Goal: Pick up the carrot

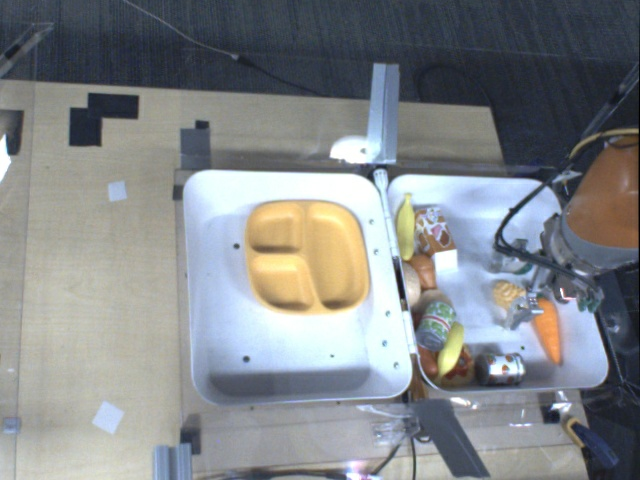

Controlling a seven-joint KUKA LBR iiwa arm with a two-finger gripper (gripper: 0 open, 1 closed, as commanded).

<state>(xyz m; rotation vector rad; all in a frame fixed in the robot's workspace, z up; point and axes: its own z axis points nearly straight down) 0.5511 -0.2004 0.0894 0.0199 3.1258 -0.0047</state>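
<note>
Lower right of the frame: your carrot (548, 334) lies in the right bin (590, 368).
Gripper (540, 303): over the carrot's top end, apparently lining up a grasp; you cannot tell its state.

Robotics lab setup, not a home or kitchen — pale wooden bench (90, 298) on dark carpet (300, 18), two shallow white bins (215, 268) clamped side by side with metal brackets (384, 108). Black marker patches (100, 116) on the bench top, loose cable (150, 13) trailing across the floor, grey KUKA arm (600, 218) with orange band reaching in from the right — a test rig.
</note>
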